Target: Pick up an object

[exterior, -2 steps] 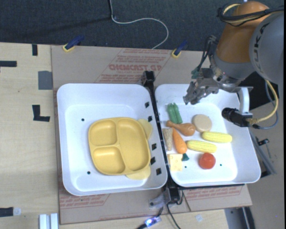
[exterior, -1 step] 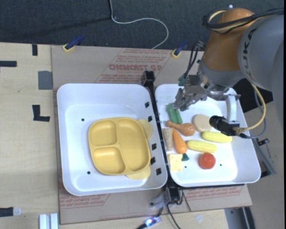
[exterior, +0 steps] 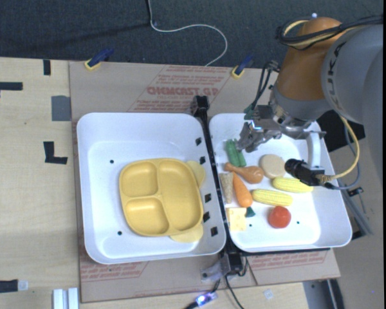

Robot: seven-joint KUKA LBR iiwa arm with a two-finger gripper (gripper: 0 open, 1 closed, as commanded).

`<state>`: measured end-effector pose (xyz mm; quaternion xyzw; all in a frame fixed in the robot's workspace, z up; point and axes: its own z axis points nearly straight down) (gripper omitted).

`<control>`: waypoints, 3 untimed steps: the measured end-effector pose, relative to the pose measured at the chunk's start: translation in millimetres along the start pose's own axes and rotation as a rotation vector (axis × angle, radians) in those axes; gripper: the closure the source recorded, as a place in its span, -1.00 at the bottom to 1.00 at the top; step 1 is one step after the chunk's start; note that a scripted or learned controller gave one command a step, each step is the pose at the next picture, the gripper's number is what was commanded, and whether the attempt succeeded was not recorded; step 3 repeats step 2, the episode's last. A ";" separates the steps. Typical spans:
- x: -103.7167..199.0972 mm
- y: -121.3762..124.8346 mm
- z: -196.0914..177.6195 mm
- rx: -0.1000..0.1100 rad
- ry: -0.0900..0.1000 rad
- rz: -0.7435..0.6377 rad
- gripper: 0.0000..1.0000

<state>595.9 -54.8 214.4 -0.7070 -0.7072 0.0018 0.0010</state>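
Note:
My gripper (exterior: 249,138) hangs over the back of the right bin (exterior: 328,235), just above a green vegetable (exterior: 234,153). Below it lie a drumstick (exterior: 243,170), a carrot (exterior: 242,191), a beige round piece (exterior: 271,166), two corn cobs (exterior: 272,197) (exterior: 292,185), a red tomato (exterior: 279,217) and a yellow cheese wedge (exterior: 237,219). Nothing shows between the fingers, whose tips are too dark and small to read.
The left bin (exterior: 96,140) holds a yellow divided plate (exterior: 159,196) with a pale yellow piece (exterior: 196,170) at its right edge. A black divider (exterior: 209,159) runs between the bins. A white cable (exterior: 186,28) lies behind the bench.

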 end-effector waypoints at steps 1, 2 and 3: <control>1.1 4.1 -1.4 -0.002 0.001 -0.002 1.00; 6.9 2.6 -20.6 -0.004 0.002 -0.002 1.00; 6.9 2.6 -20.6 -0.004 0.002 -0.002 1.00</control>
